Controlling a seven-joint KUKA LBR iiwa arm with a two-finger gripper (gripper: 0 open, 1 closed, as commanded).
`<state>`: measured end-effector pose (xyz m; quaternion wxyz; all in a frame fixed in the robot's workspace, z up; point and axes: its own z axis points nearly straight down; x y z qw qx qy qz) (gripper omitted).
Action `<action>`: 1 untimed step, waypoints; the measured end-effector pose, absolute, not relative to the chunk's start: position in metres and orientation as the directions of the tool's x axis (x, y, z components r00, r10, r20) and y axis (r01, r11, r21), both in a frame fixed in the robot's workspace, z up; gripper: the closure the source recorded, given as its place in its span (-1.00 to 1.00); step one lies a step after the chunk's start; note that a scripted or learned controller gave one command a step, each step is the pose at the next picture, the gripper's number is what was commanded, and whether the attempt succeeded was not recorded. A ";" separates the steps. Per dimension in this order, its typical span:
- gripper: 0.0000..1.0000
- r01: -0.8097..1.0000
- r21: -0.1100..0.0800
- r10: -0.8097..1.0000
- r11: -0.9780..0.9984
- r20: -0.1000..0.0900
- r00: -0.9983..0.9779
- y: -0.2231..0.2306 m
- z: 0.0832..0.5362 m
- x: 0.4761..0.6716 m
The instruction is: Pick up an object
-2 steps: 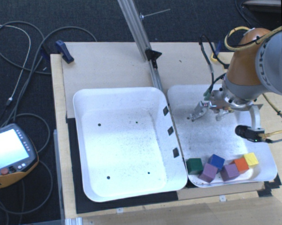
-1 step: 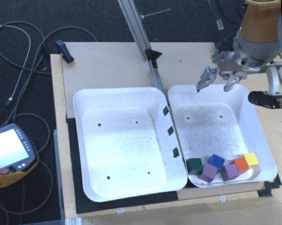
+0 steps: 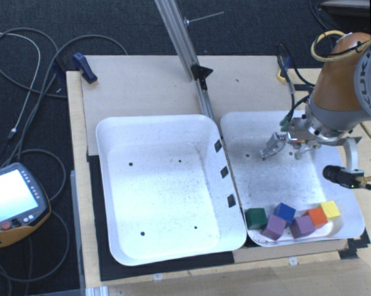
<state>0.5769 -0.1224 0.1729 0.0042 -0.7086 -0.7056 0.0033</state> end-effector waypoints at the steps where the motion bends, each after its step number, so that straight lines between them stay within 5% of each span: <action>1: -1.00 1.000 0.012 1.000 -0.004 -0.006 0.004 -0.182 0.253 0.611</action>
